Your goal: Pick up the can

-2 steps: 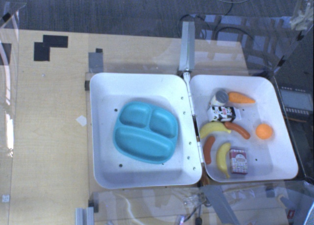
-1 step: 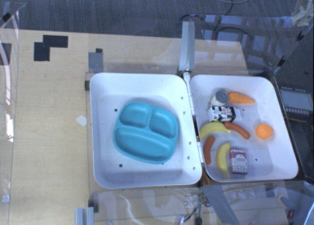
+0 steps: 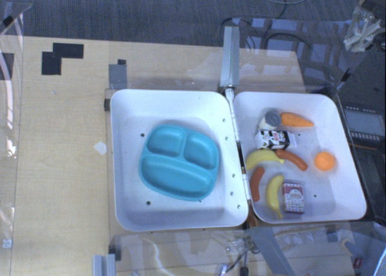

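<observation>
Nearest the lens, a small red box [image 3: 294, 198] and a banana [image 3: 275, 195] lie at the front of the right bin [image 3: 329, 199], with a sausage [image 3: 257, 182] just beside them. A second banana [image 3: 263, 157], another sausage [image 3: 292, 159] and an orange [image 3: 325, 161] sit in the bin's middle. The can [image 3: 274, 139] lies behind them toward the bin's back left. It wears a black-and-white label and appears tipped, its grey end [image 3: 272, 116] turned toward the back wall, though its exact lean is hard to read. A carrot [image 3: 295, 120] rests close to its right, and the second banana crowds its front. The left bin [image 3: 129, 148] on the pale tabletop [image 3: 60, 148] carries a blue divided tray [image 3: 179, 161]. The can looks stiff and fairly light. Its smooth, rounded sides are likely to slip or roll under a glancing touch, so the safest hold would seem to be square across the labelled body, away from the rims and clear of the carrot. The gripper [image 3: 363, 28] hangs at the frame's upper right, beyond the bin's back corner and well apart from the can, which lies to its lower left. Whether the jaws are open or closed cannot be told at this size.
</observation>
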### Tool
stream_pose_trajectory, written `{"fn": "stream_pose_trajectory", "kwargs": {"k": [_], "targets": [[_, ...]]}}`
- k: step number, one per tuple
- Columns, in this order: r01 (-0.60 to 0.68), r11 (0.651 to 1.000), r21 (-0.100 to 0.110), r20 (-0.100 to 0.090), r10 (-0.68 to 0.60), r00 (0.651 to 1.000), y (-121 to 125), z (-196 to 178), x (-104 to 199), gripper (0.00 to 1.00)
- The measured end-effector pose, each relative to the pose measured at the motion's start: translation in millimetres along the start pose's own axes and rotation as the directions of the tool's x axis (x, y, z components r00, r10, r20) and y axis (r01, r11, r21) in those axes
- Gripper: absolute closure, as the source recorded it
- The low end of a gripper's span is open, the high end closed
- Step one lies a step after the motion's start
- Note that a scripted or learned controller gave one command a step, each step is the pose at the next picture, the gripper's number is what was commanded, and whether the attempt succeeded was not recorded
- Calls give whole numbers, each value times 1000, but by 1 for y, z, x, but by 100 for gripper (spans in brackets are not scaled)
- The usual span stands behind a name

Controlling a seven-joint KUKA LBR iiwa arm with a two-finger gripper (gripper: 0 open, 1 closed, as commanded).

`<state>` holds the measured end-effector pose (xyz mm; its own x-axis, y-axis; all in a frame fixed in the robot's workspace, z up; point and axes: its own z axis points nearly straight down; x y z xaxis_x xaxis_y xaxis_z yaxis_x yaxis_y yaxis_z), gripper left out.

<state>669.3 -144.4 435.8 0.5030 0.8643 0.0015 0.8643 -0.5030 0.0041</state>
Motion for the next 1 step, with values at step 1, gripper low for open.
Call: {"fn": "stream_pose_trajectory", "kwargs": {"k": [1], "targets": [[7, 1000, -5, -2, -7, 1000, 0, -13, 2, 100]]}}
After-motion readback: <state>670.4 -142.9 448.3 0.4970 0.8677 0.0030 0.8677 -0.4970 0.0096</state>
